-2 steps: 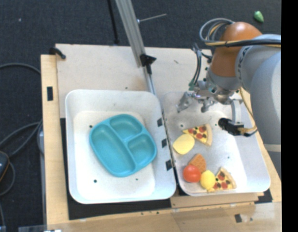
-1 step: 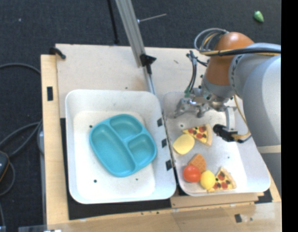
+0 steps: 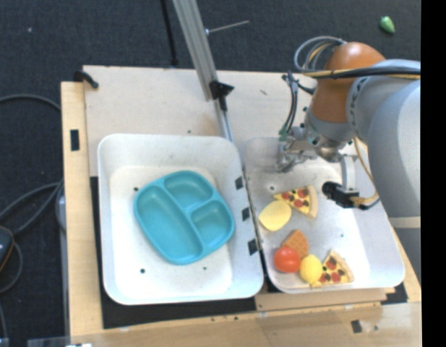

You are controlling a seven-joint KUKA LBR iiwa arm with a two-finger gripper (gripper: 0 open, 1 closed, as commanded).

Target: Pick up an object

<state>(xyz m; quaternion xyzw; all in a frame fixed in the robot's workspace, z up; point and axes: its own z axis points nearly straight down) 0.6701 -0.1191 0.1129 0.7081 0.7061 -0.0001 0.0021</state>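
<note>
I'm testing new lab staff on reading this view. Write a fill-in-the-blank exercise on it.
1. The blue divided tray lies in the ____ bin as the camera sees it.
2. The tray has ____ compartments.
3. The red tomato touches the ____ lemon beside it.
4. The right bin holds ____ pizza slices, one above the other.

Missing words: left; three; yellow; two
</note>
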